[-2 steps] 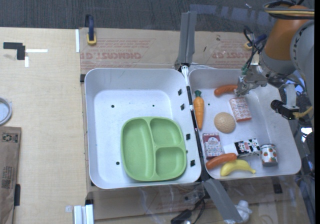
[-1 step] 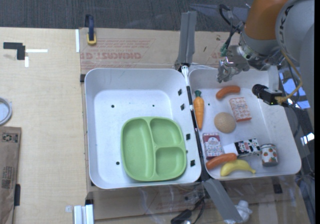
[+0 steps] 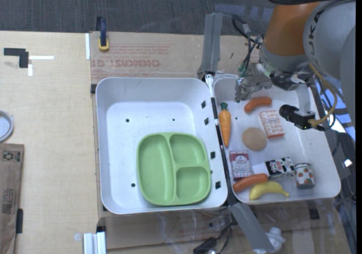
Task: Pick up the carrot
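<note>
Overhead view of a bench bearing two shallow white bins. The left bin (image 3: 107, 134) is holding a green divided plate (image 3: 174, 168) in its lower half. The right bin (image 3: 325, 182) is holding the loose toy foods: the carrot (image 3: 225, 124) is lying at the bin's left wall, just right of the divider between the bins, in the middle right of the frame. Its long axis is running nearly vertically in the picture, the green top pointing toward the top of the frame and the tapered orange tip pointing toward the bottom.

The gripper (image 3: 244, 90) is hanging over the bin's upper left corner, above and slightly right of the carrot's leafy end, apart from it; whether it is spread or pressed together cannot be told at this size. Nothing is seen pinched in it.

A sausage (image 3: 258, 103), a small box (image 3: 272, 124), a round bun (image 3: 255, 138) and a banana (image 3: 269, 190) are lying nearby. The carrot's closeness to the wall is probably leaving little room on that side for a finger.
</note>
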### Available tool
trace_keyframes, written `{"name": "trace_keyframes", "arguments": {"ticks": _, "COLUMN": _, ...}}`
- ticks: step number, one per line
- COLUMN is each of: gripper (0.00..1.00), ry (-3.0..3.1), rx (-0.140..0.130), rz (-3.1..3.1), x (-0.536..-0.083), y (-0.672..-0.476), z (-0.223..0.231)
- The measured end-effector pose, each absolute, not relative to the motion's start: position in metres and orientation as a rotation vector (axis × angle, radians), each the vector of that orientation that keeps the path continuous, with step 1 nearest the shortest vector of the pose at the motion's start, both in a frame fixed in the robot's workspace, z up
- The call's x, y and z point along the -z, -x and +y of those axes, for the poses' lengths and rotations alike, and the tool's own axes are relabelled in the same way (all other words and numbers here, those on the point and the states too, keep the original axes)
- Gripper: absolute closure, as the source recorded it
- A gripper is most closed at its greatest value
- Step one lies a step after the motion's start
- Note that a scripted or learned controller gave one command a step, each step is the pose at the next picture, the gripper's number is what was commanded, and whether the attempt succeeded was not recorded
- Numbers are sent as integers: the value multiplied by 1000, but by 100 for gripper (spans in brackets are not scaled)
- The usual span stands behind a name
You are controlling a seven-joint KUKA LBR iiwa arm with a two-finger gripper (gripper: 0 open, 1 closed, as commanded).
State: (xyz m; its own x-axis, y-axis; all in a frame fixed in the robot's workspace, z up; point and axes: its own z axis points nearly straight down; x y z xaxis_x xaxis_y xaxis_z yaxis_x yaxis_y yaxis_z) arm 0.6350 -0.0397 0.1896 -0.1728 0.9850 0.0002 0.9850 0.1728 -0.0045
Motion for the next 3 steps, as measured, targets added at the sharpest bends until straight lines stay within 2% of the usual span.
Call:
{"name": "trace_keyframes", "arguments": {"ticks": 1, "gripper": 100, "ry": 2326, "rx": -9, "rz": -2107, "x": -189, "y": -590, "z": 45}}
{"name": "trace_keyframes", "arguments": {"ticks": 2, "gripper": 100, "ry": 2254, "rx": -6, "rz": -2188, "x": -239, "y": -638, "z": -19}}
{"name": "trace_keyframes", "arguments": {"ticks": 3, "gripper": 100, "ry": 2035, "rx": -7, "rz": -2388, "x": -222, "y": -530, "z": -45}}
